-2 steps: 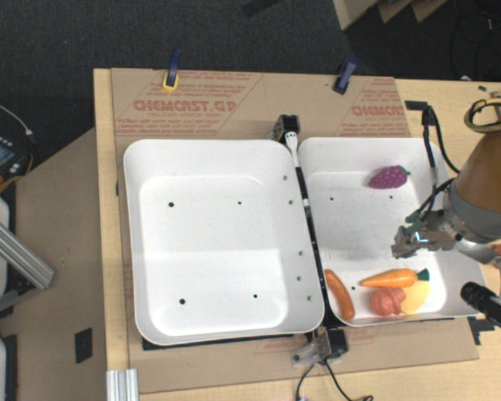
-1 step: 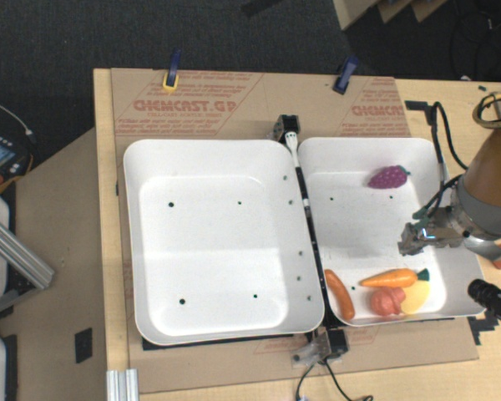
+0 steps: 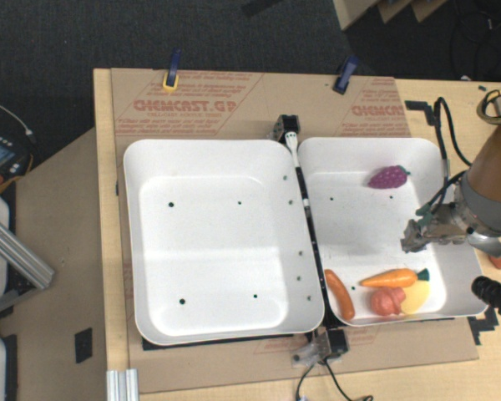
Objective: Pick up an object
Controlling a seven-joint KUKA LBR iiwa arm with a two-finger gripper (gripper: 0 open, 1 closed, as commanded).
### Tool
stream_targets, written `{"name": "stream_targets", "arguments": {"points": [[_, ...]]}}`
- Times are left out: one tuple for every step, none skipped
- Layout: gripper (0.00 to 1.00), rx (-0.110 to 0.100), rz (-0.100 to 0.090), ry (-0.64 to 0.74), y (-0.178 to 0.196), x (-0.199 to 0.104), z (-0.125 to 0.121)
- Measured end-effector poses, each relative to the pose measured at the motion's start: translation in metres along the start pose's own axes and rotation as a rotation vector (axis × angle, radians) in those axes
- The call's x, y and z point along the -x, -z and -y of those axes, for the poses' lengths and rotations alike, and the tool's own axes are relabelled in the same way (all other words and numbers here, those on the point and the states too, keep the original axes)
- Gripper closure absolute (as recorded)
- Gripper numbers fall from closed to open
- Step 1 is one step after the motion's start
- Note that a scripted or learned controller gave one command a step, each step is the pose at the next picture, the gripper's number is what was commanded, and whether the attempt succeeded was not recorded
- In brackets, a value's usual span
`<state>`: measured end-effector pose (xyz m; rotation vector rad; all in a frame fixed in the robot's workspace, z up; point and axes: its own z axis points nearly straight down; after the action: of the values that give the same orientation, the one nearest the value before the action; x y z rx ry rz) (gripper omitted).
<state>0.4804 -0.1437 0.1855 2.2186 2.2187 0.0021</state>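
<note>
- Orange carrot (image 3: 390,279) with a green tip lies near the front of the right bin (image 3: 351,161), pointing left to right.
- Just in front of it sit a pink toy (image 3: 386,302) and a yellow piece (image 3: 415,299), touching each other.
- To their left an orange-red sausage shape (image 3: 341,295) lies slanted beside the bin's left wall.
- Behind the carrot, the hand (image 3: 416,237) hovers over the right side of that bin, on the grey arm (image 3: 484,192) coming in from the right; I cannot tell how its fingers stand, and nothing is visible between them.
- Farther back, a purple bunch of grapes (image 3: 388,176) rests near the rear wall, well apart from the hand.
- The left bin (image 3: 142,224) sits alongside, both on the cardboard-covered surface (image 3: 234,103).
- 2 blue clamps (image 3: 173,69) grip the surface's far edge.
</note>
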Motion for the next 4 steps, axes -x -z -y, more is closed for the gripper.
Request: {"name": "stream_targets", "arguments": {"points": [[1.00,0.002,0.001,0.000,0.010,0.000,-0.001],[1.00,0.005,0.003,0.000,0.020,0.001,-0.001],[1.00,0.008,0.004,0.000,0.030,0.001,-0.002],[1.00,0.011,0.006,0.000,0.040,0.001,-0.003]]}}
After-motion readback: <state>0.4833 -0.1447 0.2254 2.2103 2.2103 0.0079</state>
